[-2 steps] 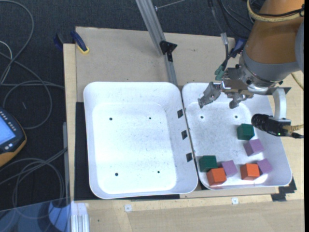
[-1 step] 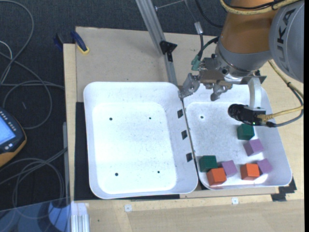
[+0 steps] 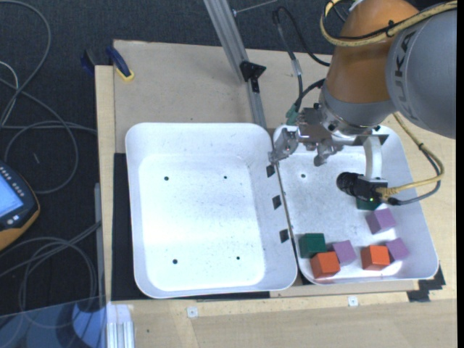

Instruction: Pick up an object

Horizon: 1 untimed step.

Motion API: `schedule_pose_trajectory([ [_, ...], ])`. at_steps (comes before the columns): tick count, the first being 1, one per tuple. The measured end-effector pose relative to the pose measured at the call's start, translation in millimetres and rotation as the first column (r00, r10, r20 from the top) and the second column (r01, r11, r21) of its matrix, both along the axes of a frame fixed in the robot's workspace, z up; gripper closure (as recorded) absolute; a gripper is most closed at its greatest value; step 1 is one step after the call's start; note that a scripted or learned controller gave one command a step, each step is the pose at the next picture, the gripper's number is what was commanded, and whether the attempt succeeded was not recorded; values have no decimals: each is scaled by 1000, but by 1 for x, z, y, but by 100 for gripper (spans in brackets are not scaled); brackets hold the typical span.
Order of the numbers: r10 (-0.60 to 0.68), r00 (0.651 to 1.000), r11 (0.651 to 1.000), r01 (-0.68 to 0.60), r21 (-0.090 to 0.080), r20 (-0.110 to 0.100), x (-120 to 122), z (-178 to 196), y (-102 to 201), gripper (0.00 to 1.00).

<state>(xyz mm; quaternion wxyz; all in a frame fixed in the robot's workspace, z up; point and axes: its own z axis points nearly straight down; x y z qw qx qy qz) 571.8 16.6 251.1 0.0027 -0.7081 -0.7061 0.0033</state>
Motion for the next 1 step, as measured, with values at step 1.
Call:
schedule_pose_trajectory([
  [1, 6, 1000, 1000, -6, 2, 2, 31, -55, 34, 0],
])
